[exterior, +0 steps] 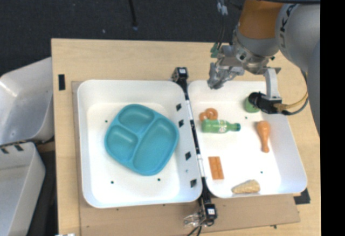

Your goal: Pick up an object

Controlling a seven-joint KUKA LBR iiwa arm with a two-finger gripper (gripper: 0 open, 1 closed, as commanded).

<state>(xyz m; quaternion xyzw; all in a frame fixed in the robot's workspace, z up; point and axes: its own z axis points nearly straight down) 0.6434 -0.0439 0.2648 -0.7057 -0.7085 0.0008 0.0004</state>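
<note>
1. Overhead, the gripper (215,82) hangs at the far left corner of the right bin (285,167), touching nothing; whether its jaws are parted or closed cannot be told from this angle.
2. Nearest to it, an orange ring-shaped toy (208,115) lies by the bin's left edge, with a green bottle (220,127) on its side just beside it.
3. An orange drumstick-shaped piece (263,134) lies toward the right edge, and a green round object (252,103) sits near the far right corner.
4. An orange block (215,167) lies by the left edge, and a tan bread-like piece (246,187) rests at the near edge.
5. A blue divided plate (142,139) fills the middle of the left bin (89,186).
</note>
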